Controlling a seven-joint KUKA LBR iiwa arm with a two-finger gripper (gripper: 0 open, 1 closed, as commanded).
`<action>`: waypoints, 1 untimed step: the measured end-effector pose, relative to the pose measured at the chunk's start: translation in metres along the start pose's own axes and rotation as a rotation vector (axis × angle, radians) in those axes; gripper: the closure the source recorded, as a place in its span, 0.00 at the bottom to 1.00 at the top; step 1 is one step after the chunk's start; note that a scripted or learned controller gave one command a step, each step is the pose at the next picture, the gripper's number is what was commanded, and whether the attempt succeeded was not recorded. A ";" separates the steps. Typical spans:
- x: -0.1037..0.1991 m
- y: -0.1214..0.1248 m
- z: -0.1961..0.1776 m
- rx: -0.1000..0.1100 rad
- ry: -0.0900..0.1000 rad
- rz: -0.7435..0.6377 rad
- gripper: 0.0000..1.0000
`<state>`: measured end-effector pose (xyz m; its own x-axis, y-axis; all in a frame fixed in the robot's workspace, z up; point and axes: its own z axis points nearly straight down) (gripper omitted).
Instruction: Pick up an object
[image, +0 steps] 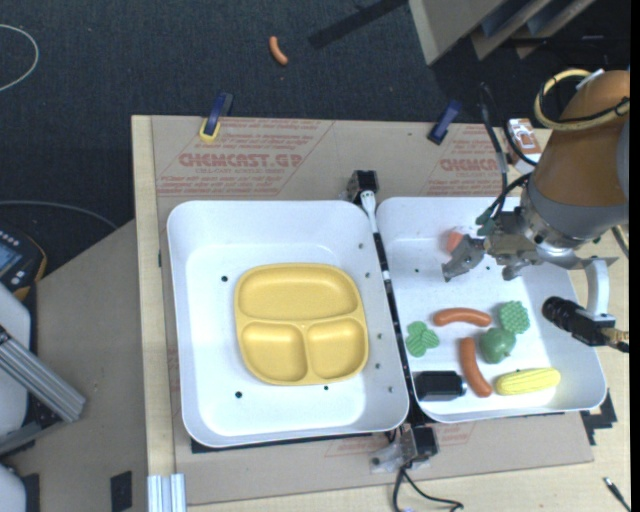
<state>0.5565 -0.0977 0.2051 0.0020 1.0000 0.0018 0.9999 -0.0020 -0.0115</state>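
The gripper (468, 262) hangs over the upper middle of the right bin (405, 225), with the grey arm (585, 130) and its orange band reaching in from the right. Its dark fingers point toward the bin's left side; the view does not resolve how far apart they stand, and nothing is seen between them. A small orange-red piece (455, 240) lies just above and left of the fingertips, close beside them (contact cannot be confirmed). The other items sit lower in the same bin, apart from the gripper: one toy sausage (462, 318) lies crosswise, a second sausage (475, 366) lies slanted below it, a green broccoli piece (422, 339) sits to the left, and a green pepper (497, 345) sits beside a leafy green piece (514, 317). A yellow corn cob (527, 380) lies near the bottom rim, and a black block (439, 385) rests at the lower left corner. Bare white floor remains along the top of this bin and to the gripper's left. The left bin (200, 260) holds a yellow divided tray (300, 322) at its centre, with bare floor on all sides.
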 end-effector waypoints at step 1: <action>0.000 0.003 -0.006 -0.012 -0.001 -0.002 0.00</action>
<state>0.5592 -0.0978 0.2108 -0.0001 1.0000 0.0003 1.0000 0.0001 0.0003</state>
